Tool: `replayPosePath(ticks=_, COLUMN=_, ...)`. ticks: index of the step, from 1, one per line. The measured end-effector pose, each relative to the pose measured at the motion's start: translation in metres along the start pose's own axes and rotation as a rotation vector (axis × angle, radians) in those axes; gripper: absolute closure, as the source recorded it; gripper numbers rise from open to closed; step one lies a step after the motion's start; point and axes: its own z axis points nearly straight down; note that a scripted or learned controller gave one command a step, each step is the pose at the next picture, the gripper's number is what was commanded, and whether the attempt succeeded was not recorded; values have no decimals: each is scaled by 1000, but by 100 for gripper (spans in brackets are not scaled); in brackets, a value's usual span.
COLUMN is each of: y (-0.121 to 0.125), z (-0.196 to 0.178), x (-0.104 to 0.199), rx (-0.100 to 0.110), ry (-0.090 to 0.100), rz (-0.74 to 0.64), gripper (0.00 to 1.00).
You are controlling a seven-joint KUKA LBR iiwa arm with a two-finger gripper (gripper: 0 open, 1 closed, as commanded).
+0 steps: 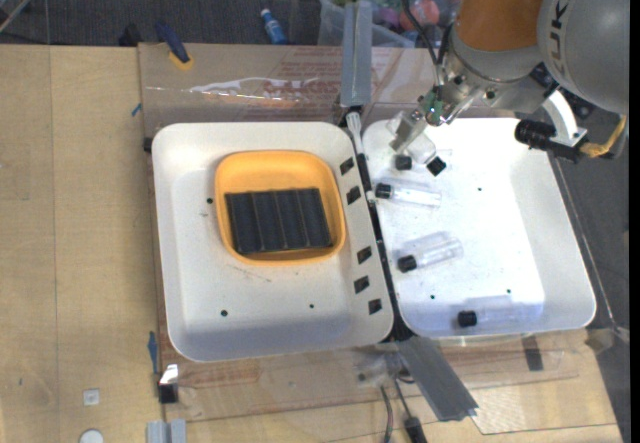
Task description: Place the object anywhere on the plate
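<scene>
Wooden bench (70,231) carries two white bins. Reaching from the right, my claw (418,156) hangs over the right bin (520,231), its spread unclear. Clear tubes (430,251) lie below; the orange plate (280,171) sits left.

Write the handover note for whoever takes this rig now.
End effector: low over the right bin's far-left corner, nothing seen held.
Objects: two clear capped tubes and a few small black pieces in the right bin.
Yellow plate in the left bin carries a dark ridged block.
Done: no tube on the plate.
Left: pick an object, set it on the plate.
</scene>
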Motion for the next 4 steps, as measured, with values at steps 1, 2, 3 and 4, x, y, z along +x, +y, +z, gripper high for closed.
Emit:
replayPosePath(ticks=1, y=3, z=-19, x=8, rx=-1, ry=0, rz=-137, gripper=100)
replayPosePath(ticks=2, y=-3, z=-33, x=4, rx=-1, ry=0, rz=-148, gripper=100)
replayPosePath(ticks=3, y=-18, z=-52, x=-8, rx=-2, ry=-1, rz=-329, gripper=100)
replayPosePath(ticks=4, y=-30, z=-70, x=-25, rx=-1, ry=-2, rz=-394, gripper=100)
